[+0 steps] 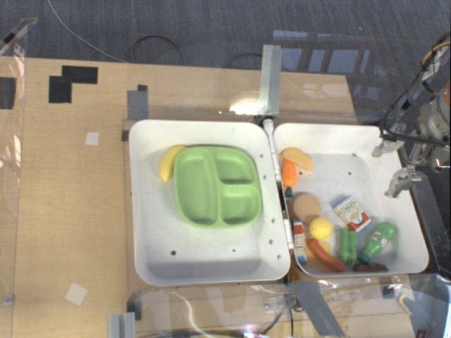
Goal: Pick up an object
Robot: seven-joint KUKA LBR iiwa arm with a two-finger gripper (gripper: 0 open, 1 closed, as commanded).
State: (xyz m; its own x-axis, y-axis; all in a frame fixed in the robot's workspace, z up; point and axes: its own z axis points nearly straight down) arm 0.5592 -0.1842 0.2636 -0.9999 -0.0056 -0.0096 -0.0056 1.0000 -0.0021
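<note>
High slanted view over both bins (211, 273)

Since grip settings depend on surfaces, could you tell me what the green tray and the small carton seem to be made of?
Green tray: probably moulded plastic, matt with a soft sheen, one even colour, rounded compartments. Small carton: looks like printed card or plastic, flat faces with coloured print; too small to tell.
</note>
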